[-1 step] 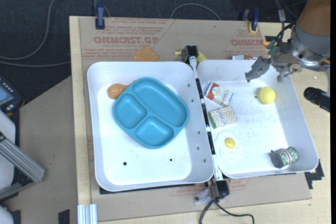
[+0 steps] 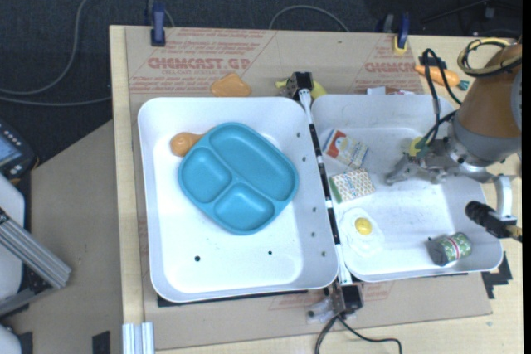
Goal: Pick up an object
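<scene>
Left bin (image 2: 166,261): blue tray (image 2: 238,177), orange item (image 2: 182,143) tucked at its edge. Right bin (image 2: 398,265): cards (image 2: 348,170), yellow piece (image 2: 362,225), can (image 2: 450,247). Gripper (image 2: 412,166) low over bare floor, hold state unclear. Risk: closing on nothing; flat cards likely slip.

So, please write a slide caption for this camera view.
Gripper low in the right bin; blue divided plate in the left bin.
</scene>
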You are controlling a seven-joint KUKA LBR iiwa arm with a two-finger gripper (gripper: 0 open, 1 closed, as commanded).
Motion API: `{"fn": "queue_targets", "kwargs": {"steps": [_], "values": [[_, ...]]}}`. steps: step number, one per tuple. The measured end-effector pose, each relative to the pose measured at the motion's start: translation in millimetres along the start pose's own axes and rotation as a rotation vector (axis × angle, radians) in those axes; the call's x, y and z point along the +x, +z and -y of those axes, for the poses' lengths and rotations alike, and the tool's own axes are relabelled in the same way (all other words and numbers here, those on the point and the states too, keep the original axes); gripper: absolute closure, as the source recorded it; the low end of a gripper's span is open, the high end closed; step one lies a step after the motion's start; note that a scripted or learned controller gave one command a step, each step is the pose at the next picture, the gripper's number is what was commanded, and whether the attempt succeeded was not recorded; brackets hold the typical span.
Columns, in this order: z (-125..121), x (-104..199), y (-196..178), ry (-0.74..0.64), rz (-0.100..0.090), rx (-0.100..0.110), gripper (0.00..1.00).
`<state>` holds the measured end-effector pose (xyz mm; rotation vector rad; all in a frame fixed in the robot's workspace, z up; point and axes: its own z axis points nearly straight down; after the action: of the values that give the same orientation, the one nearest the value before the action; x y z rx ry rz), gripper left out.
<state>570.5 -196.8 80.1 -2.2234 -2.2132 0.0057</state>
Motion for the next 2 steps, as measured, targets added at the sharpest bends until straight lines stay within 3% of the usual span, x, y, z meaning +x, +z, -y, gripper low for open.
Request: {"fn": "queue_targets", "kwargs": {"steps": [1, 2], "values": [[-100, -22, -90, -0.008, 0.006, -0.018, 0.0], [-64, -21, -3, -0.008, -0.012, -0.003, 0.0]]}}
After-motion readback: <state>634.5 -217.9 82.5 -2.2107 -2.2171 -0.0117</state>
